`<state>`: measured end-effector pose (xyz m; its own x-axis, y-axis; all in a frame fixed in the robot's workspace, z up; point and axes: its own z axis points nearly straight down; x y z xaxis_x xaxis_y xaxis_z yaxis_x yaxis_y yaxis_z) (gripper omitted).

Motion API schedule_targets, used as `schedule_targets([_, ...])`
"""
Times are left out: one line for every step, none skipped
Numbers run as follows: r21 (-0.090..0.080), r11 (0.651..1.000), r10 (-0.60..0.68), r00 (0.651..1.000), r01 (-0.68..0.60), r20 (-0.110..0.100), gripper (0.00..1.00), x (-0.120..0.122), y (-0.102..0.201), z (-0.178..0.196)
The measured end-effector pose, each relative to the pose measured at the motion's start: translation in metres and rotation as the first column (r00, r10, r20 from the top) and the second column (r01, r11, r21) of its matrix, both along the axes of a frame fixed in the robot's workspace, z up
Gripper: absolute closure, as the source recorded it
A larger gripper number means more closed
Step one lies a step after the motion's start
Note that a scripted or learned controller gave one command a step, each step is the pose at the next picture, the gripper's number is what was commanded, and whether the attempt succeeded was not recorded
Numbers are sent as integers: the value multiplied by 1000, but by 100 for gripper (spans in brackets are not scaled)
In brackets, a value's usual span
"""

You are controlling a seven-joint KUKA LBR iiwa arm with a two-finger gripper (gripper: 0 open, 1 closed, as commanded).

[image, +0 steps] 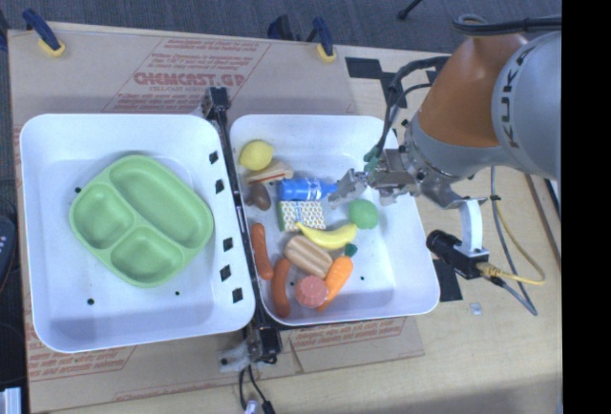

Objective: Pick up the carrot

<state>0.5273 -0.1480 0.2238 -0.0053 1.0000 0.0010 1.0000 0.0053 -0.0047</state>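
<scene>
The carrot (337, 276), orange with a small green top, lies near the front of the right bin (410, 279), between a hot dog bun and the bin's front right corner. It leans against a round red piece (310, 292). My gripper (351, 183) hangs over the middle of the right bin, above the blue can (305, 188) and the green ball (363, 214). It is well behind the carrot and I see nothing held in it.
The right bin also holds a lemon (255, 155), a banana (327, 236), a hot dog (307, 256), a checkered packet (303, 214) and two orange sausages (260, 250). In the left bin (48, 307) sits a green divided plate (141, 217).
</scene>
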Motion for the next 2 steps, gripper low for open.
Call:
schedule_targets([2,970,243,970,-243,1,0,-51,0,-131])
schedule_targets([3,969,248,969,-248,0,100,-51,-1,-121])
